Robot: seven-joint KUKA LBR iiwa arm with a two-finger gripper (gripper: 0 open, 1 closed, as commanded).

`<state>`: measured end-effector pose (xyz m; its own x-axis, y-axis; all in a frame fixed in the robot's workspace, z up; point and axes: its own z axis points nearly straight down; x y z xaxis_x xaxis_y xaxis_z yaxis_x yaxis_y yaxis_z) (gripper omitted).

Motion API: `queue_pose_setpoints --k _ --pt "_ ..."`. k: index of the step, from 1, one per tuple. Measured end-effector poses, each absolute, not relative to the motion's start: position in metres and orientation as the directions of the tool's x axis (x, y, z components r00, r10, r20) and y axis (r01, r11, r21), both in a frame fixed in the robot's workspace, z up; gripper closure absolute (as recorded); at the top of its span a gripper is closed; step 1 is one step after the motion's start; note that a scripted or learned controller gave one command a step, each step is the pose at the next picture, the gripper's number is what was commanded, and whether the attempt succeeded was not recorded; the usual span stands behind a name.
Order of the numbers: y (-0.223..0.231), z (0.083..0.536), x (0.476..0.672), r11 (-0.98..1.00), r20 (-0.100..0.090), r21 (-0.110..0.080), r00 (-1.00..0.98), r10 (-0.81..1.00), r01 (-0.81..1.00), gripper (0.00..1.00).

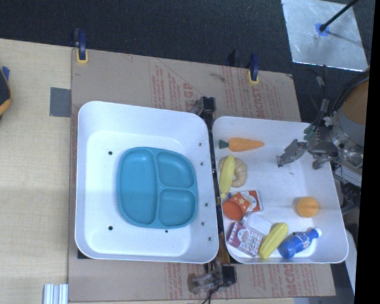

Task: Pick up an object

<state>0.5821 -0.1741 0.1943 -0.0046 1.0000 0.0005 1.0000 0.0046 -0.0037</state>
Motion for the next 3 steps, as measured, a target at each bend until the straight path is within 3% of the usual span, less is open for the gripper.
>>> queue_pose_setpoints --k 1,2,3 --pt "-0.213 0.153 0.503 0.004 -0.001 -0.004 -0.004 1.000 1.000 0.00" --pt "-0.212 0.091 0.522 0.006 0.000 -0.005 -0.006 1.000 1.000 0.00" --pt "-0.213 0.102 0.522 0.009 -0.001 -0.005 -0.009 1.000 1.000 1.00"
